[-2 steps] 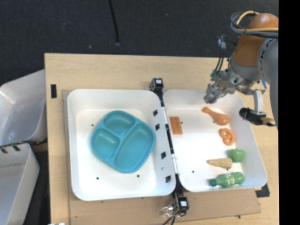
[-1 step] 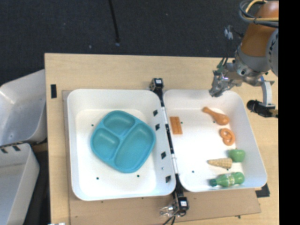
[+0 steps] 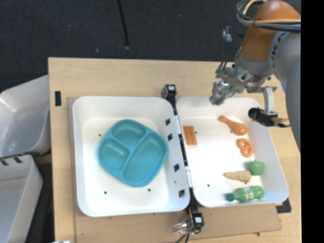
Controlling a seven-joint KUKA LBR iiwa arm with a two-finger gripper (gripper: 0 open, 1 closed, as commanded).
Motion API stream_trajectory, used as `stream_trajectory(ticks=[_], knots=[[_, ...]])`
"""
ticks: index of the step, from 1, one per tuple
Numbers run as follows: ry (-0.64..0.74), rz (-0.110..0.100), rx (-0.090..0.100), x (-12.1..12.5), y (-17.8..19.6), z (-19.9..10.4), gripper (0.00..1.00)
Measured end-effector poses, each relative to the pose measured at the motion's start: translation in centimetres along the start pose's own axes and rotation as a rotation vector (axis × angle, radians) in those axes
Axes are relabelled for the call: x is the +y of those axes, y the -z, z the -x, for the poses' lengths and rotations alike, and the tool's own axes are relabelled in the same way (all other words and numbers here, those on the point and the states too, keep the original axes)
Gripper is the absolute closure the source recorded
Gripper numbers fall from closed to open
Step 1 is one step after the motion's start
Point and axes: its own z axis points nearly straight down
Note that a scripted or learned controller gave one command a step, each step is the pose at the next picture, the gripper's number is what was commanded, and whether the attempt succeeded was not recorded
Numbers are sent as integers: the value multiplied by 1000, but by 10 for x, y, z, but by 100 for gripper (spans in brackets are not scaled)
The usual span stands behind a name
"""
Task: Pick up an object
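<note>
Tool above right bin, toys apart

A: How is the light over the pale wooden table?

B: Even and bright from above. The two shallow white plastic bins are nearly washed out, their floors blending into their walls, and shadows are soft and short. A faint one hugs the lower edge of the round teal divided plate.

A: Any glare?

B: A highlight sits on the glossy orange band of the grey arm. The dark floor beyond the table swallows detail.

A: Sharpness?

B: Soft throughout. The small toy foods in the right bin blur at their edges, and the metal pincer reads as a grey smudge.
</note>
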Motion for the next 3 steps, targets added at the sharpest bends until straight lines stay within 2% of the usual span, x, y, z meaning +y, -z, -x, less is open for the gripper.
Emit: stream_trajectory(ticks=[2,3], knots=[[2,2,1,2,2,-119,100],[-2,0,-2,3,19,-171,100]])
